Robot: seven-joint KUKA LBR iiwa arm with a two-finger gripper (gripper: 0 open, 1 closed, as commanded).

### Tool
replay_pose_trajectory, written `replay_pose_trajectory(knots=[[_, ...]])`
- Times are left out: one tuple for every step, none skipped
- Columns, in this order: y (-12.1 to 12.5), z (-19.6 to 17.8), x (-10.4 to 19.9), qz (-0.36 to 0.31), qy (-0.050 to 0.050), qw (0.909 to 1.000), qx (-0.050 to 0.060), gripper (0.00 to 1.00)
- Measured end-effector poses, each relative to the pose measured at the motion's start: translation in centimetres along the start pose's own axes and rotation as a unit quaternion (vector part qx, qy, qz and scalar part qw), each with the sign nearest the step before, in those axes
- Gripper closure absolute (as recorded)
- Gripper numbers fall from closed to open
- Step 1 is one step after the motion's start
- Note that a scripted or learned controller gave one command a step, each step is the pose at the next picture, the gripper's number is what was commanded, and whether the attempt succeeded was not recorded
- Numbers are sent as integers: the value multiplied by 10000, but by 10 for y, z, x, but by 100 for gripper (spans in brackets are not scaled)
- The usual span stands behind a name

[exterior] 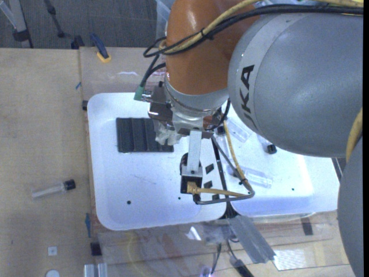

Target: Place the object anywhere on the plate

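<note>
The arm (288, 68) is hung low over the left bin (138, 183), with the right bin (288, 172) partly covered behind it. The step in hand is judged to be the pick-up, or the approach to it. A dark ridged slab (135, 134) is laid flat on the floor of the left bin, toward its far left, and it is taken to be the task's object. No separate plate can be made out.

The gripper (166, 136) is set at the right end of the slab, touching it or just above it. Which of the two cannot be told, as the wrist hides the contact. Whether the gripper is open or closed is hidden too, and nothing is seen lifted. A firm hold on the slab's right end is called for next — then a lift clear of the bin floor.
</note>
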State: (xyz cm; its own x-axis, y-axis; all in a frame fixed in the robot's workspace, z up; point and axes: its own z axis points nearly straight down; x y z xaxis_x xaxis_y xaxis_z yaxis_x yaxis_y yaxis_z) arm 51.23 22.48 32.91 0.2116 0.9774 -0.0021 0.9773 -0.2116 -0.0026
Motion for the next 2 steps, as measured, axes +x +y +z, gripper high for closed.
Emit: replay_pose_trajectory(knots=[[-33,58,-7,1888,-5,9820,17,100],[9,217,1,3723,4,9281,6,100]])
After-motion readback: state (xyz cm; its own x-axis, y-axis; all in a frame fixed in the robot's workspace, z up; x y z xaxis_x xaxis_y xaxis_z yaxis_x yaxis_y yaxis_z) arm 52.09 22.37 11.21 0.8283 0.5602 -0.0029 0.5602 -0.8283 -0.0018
